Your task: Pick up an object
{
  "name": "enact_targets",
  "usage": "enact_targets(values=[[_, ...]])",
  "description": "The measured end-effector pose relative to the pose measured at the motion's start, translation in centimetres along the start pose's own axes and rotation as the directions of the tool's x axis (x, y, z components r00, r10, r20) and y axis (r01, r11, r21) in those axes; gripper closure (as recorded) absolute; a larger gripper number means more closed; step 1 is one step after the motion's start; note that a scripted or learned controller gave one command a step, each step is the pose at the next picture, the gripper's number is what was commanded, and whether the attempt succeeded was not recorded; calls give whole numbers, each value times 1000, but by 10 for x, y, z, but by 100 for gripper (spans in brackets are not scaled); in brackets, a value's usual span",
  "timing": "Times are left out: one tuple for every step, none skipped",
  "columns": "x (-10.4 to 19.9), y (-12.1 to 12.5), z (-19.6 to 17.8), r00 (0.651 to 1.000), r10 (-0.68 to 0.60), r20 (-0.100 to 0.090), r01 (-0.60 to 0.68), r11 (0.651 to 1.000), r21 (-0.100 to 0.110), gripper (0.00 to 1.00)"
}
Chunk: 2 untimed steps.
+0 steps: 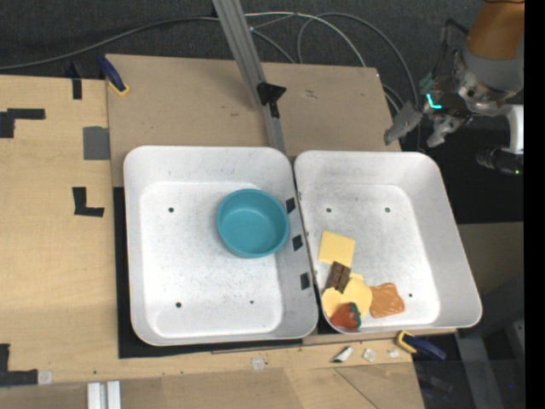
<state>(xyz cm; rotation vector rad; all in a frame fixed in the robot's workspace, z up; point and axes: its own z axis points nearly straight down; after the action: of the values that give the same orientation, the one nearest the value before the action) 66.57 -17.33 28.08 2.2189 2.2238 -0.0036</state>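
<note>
A blue bowl (251,221) sits upright in the left bin (162,186), near its right wall. In the right bin (417,194), toward the front left, lie a yellow square block (335,248), a small brown piece (339,276), a yellow round piece (356,296), a red and green piece (345,315) and an orange piece (387,300), bunched together. My gripper (419,129) hangs above the bench behind the right bin's far right corner, well away from all of them. Its two fingers are spread with nothing between them.
A slanted grey pole (245,58) comes down to the gap between the bins at the back. Cables (324,32) trail across the dark floor behind the bench. Blue and yellow clamps sit at the back left (113,75) and front right (417,345).
</note>
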Motion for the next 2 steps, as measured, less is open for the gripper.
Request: enact_targets(values=[[1, -11, 51, 1000, 1, -2, -1, 1000, 5, 0], [12, -14, 105, 1000, 0, -2, 0, 1000, 5, 0]])
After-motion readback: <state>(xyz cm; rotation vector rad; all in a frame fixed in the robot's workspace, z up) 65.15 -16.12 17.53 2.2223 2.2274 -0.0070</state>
